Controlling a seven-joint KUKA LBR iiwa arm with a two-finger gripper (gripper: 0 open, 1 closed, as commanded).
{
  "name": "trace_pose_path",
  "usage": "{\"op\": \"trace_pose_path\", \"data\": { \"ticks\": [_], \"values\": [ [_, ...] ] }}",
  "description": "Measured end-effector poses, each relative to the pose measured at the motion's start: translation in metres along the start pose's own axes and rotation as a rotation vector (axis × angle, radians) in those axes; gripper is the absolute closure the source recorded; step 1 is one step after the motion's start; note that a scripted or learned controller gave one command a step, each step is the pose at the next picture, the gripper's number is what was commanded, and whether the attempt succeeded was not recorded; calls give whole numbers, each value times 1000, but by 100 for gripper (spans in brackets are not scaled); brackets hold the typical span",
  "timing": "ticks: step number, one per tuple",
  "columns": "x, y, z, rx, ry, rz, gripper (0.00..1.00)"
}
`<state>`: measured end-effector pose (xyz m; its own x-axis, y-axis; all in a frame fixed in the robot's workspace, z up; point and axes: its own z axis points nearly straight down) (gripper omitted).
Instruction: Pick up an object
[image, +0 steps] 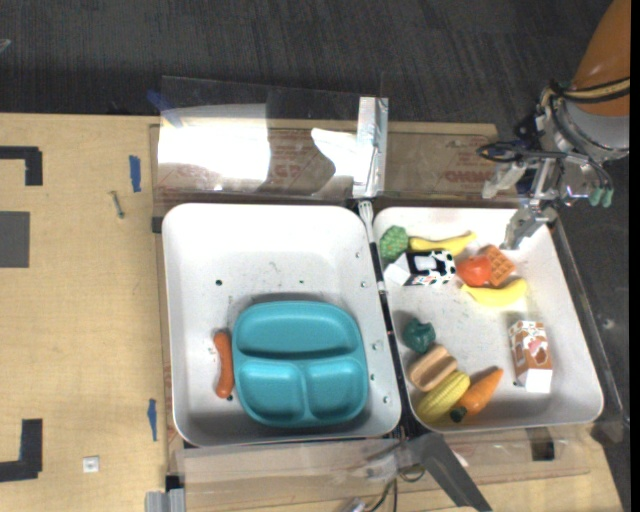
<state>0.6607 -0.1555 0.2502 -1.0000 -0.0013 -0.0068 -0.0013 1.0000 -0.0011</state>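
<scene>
Camera view | end effector (522, 228) hung over the right bin's (572, 300) far corner, judged poised for a pick; opening could not be told, nothing seen held | nearest candidate, orange toy (488, 268), lay just beside it on a yellow banana (500, 292), long axis roughly left-right | teal tray (298, 362) sat in the left bin (190, 300).
</scene>
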Motion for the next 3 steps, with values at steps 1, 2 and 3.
{"op": "trace_pose_path", "data": {
  "ticks": [1, 2, 3],
  "values": [
    [4, -27, 151, 1, -6, -71, 0],
    [74, -68, 162, 2, -1, -28, 0],
    [139, -39, 161, 1, -2, -20, 0]
  ]
}}
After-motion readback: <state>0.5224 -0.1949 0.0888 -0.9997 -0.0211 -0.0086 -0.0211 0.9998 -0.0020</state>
